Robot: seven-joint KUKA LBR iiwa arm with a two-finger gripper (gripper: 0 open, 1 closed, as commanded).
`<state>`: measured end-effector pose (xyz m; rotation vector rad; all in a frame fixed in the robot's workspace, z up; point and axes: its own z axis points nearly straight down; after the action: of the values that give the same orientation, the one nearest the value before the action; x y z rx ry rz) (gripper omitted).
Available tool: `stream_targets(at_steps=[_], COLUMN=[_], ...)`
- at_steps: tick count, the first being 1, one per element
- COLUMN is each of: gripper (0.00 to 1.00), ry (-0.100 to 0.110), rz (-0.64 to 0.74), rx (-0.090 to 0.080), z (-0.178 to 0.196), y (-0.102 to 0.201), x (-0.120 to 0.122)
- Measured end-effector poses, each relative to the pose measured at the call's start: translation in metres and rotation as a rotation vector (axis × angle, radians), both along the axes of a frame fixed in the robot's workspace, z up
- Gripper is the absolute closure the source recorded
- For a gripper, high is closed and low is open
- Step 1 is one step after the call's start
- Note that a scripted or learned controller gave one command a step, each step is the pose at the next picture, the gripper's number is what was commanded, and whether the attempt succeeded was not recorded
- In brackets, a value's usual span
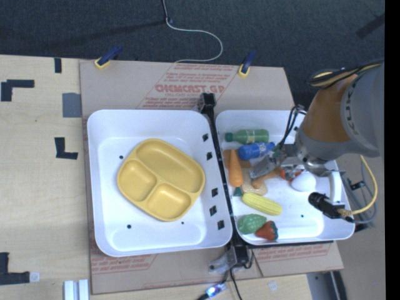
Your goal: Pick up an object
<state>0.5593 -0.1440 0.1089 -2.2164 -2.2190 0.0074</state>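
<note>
Reaching in from the right, my arm hangs over the right bin, grey with the orange band showing above the wrist; my gripper sits low among the toys near the middle of that bin, close to the blue bottle and the carrot; whether it is released or clenched on something I cannot tell, since the metal parts blur together from above.

Around it lie the things I might pick: a green bottle near the far wall, lying on its side; a blue bottle just below it, also on its side; an orange carrot running along the divider edge, just beside my gripper; a yellow corn cob nearer the front, apart from my gripper; a green leafy vegetable touching a red strawberry at the front wall; a white egg on the right, partly under my wrist, with something red beside it that I cannot make out.

The left bin holds a yellow divided plate, lying flat and turned at an angle; both bins rest on a sheet of cardboard held by two clips at its far edge.
</note>
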Motion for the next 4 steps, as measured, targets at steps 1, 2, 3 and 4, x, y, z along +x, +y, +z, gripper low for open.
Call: stream_targets(at_steps=[1, 2, 3, 4], gripper=[0.0, 1.0, 1.0, 1.0], ry=[-0.006, -0.01, -0.007, -0.011], rz=[0.0, 0.001, 0.0, 0.001], rx=[-0.001, 0.002, 0.0, -0.001], z=[-0.024, -0.011, 0.03, 0.093], y=[0.0, 0.002, 0.003, 0.006], x=[0.0, 0.002, 0.002, 0.004])
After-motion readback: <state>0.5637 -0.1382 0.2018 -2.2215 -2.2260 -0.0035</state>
